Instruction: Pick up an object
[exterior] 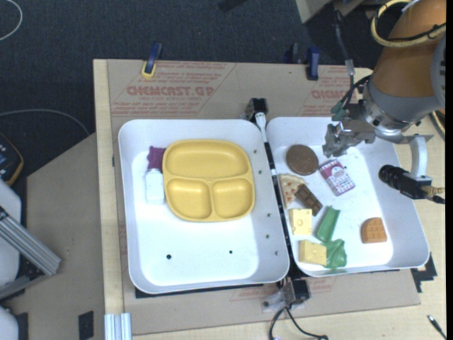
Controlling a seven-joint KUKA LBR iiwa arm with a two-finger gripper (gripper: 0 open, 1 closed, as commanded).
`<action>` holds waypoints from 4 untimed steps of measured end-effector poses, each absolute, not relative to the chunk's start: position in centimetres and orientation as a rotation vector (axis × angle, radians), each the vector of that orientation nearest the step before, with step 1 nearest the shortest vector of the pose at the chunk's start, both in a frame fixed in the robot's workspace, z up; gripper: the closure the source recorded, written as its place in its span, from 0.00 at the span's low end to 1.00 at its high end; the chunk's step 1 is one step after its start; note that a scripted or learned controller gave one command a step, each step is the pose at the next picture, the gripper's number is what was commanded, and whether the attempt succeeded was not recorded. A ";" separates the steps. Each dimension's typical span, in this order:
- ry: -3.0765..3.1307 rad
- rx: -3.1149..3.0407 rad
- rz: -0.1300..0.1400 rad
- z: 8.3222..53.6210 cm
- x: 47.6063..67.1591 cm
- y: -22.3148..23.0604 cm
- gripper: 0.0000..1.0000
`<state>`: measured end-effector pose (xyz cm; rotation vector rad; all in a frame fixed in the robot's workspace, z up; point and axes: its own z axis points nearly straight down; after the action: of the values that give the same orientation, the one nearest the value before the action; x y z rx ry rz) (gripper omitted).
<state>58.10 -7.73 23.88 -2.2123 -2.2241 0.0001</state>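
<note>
Camera view, looking down at a slant. Two white bins sit side by side on the table [184, 83].

Step in hand: the approach – nothing is lifted yet, as far as I can judge. The arm [405, 76] reaches in from the right, orange band uppermost and wrist bent downward. Its hand [342, 139] hangs over the upper part of the right bin [362, 205]. The hand appears dark and clumped from this angle, so I cannot tell how far open it is. I see nothing held in it.

Candidates for the pick are all in the right bin:
- pink packet [337, 177], just below the hand and closest to it
- brown disc [303, 159], just beside the hand toward the bin divider
- orange biscuit [373, 230], alone near the lower right and well apart from the rest
- a crowded lower-left cluster of brown bar [308, 198], yellow block [301, 222] and green piece [328, 225], touching or nearly so

Left bin [205, 257]: a yellow divided plate [209, 179], with a white bottle [153, 186] beside it.

The next move, by my reading, is a short shift toward the packet or the disc, then a straight descent. Both lie flat, so the hand would need to come down low – a shallow close would likely slip off.
</note>
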 end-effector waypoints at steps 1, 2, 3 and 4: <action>-2.223 -2.214 0.002 24.4 55.5 -3.4 1.00; -2.222 -2.212 0.004 22.4 52.2 0.7 1.00; -2.221 -2.215 0.004 21.7 50.2 3.6 1.00; -2.225 -2.222 -0.003 23.4 50.6 3.6 1.00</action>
<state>50.58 3.56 23.43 -2.2216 -2.2245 -0.0035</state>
